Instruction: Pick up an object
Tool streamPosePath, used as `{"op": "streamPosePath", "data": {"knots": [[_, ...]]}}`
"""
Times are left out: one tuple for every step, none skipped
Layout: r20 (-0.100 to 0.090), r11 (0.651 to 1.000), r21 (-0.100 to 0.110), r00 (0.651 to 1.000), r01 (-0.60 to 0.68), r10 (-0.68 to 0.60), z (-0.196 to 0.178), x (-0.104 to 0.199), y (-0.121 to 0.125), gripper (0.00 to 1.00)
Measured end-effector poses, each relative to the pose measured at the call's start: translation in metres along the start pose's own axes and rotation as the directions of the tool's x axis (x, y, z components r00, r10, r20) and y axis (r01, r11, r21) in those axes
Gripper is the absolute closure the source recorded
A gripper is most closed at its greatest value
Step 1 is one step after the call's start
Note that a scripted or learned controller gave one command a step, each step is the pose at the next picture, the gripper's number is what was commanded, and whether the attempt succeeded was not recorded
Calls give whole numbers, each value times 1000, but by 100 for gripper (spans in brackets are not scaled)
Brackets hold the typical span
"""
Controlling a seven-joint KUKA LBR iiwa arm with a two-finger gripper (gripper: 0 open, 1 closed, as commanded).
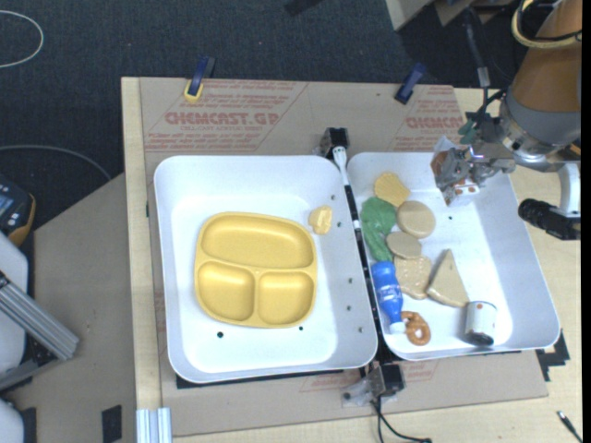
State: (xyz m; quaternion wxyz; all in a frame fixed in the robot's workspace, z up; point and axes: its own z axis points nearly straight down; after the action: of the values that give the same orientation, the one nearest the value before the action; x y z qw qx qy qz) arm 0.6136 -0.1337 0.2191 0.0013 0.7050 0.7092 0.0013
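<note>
Nearest the camera, at the front of the right bin [534, 275], lie a pretzel [416, 328] and a small white cylinder [481, 321], with a blue bottle [387, 292] just left of them along the bin's inner wall. Behind those: a tan wedge [449, 280], a cracker [413, 275], two round cookies [416, 220], a green piece [378, 224] and a yellow lump [391, 189] toward the back. Left bin [175, 247] carries a yellow divided plate [256, 268] and a small yellow bit [320, 220] beside its rim. My jaws [459, 175] hang over the back right part of the right bin, apart from the pile; whether they stand wide or narrow I cannot tell, and nothing is seen between them. Judgement: approach step, no pick yet made. Next move calls for shifting left and forward over one item, the top cookie or the yellow lump being closest, then descending squarely onto it, clear of its neighbours.
</note>
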Motion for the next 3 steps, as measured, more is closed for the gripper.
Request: {"op": "streamPosePath", "data": {"knots": [[1, 1000, -1, 1000, -2, 2, 2, 54, 29, 100], [1, 1000, -1, 1000, -3, 3, 3, 86, 54, 100], [1, 1000, -1, 1000, -4, 4, -16, 82, 52, 100]]}}
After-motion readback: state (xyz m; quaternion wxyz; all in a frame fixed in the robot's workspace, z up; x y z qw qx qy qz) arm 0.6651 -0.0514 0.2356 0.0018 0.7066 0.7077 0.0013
